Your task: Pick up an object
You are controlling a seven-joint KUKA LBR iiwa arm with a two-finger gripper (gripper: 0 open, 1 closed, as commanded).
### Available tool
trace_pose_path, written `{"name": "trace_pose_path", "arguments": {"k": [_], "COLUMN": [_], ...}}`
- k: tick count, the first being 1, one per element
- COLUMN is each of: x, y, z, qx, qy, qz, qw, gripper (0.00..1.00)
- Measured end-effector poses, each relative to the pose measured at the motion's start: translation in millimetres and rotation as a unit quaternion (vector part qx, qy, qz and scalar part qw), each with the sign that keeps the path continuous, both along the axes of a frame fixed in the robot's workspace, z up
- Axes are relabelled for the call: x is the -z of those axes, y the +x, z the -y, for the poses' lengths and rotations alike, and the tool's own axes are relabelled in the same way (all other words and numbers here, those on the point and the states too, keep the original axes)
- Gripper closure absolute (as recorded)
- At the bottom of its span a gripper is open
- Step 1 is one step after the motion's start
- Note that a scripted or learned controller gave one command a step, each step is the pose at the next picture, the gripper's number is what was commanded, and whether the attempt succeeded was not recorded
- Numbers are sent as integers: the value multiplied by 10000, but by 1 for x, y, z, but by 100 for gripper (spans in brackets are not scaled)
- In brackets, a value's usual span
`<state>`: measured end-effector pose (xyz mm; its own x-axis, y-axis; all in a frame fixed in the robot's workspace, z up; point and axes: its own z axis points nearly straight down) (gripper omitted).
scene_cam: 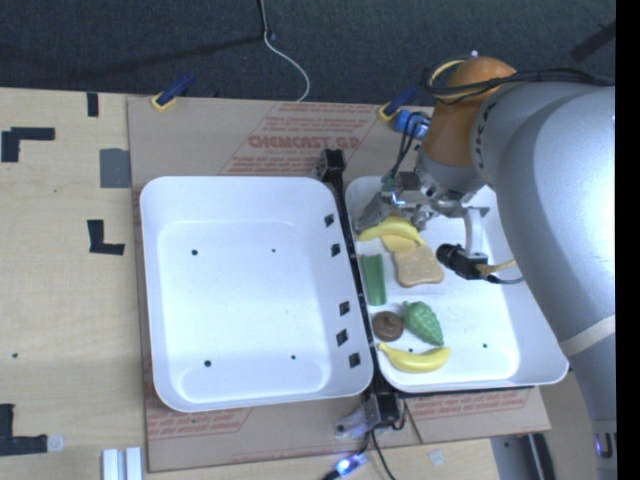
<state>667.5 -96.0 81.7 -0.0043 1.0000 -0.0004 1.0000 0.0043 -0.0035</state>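
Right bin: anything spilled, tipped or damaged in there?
Nothing stands out. In the right bin, two bananas, a slice of toast, a green stick-shaped piece, a brown round item and a green bumpy item lie clustered by its left wall, all inside. The gripper hangs over the upper banana.

Two bins sit side by side on the bench (60, 298), the left bin (240, 193) touching the right bin (520, 353). In the right bin, along its left wall, lie one banana (395, 232) at the far end, a slice of toast (418, 266) just beside it, a stick-shaped piece (374, 279) nearer the wall, then a round piece (388, 324), a cone-shaped piece (424, 322), and a second banana (414, 358) nearest. The arm (540, 168) reaches in over the far end.
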Motion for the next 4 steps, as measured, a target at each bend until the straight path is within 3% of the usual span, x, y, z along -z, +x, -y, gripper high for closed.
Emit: {"name": "trace_pose_path", "arguments": {"k": [1, 2, 3, 4], "x": [-14, -4, -14, -44], "y": [1, -21, -20, -12], "z": [2, 64, 61, 128], "qx": [4, 42, 15, 34], "qy": [-9, -9, -12, -17], "qz": [20, 23, 26, 30], "qw": [10000, 10000, 10000, 10000], "gripper": [100, 100, 100, 100]}}
